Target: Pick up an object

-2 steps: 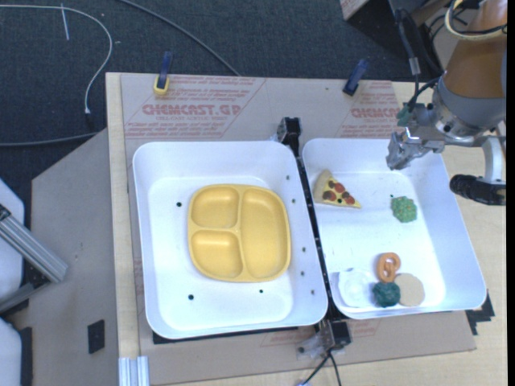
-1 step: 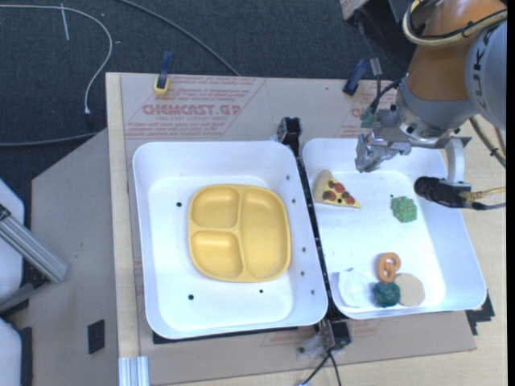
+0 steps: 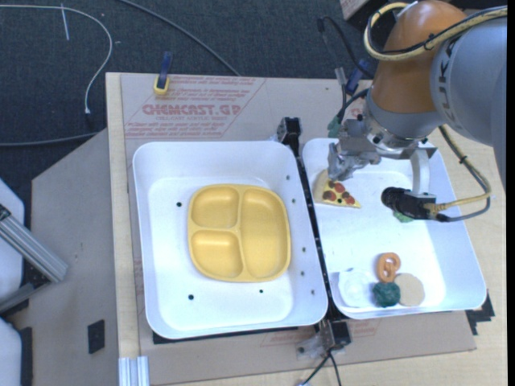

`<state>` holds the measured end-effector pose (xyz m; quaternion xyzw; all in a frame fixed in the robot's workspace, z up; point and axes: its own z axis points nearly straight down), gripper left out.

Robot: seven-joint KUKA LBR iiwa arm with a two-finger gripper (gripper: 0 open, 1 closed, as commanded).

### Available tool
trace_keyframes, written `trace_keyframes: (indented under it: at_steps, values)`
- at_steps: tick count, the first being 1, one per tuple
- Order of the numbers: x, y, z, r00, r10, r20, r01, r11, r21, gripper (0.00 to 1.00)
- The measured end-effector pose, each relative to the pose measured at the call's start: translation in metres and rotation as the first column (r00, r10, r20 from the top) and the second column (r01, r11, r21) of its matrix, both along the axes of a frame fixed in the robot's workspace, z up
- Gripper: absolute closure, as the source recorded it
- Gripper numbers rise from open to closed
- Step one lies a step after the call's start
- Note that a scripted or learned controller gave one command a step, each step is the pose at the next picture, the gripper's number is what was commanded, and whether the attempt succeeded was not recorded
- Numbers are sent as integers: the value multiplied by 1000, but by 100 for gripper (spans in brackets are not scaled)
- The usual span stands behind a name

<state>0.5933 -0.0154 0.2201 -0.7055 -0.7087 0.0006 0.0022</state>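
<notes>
Hovering end effector (image 3: 336, 170) just over pizza slice (image 3: 338, 193) in right bin (image 3: 451, 280); grip state unclear

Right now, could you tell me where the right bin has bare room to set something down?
Bare floor lies mid right bin, between the pizza slice and pretzel. The near corner is crowded: pretzel, green piece, tan disc. The claw crowds the slice.

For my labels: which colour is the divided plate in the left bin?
Yellow; the divided plate shows in the camera view.

Robotics lab: bench-mounted arm (image 3: 451, 63), white bins (image 3: 161, 240), cables (image 3: 80, 22).
</notes>
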Motion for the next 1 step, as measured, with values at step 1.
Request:
trace_keyframes:
  at_steps: [1]
  values:
    - [-17, 52, 13, 1000, 1, 1, -1, 1000, 1, 100]
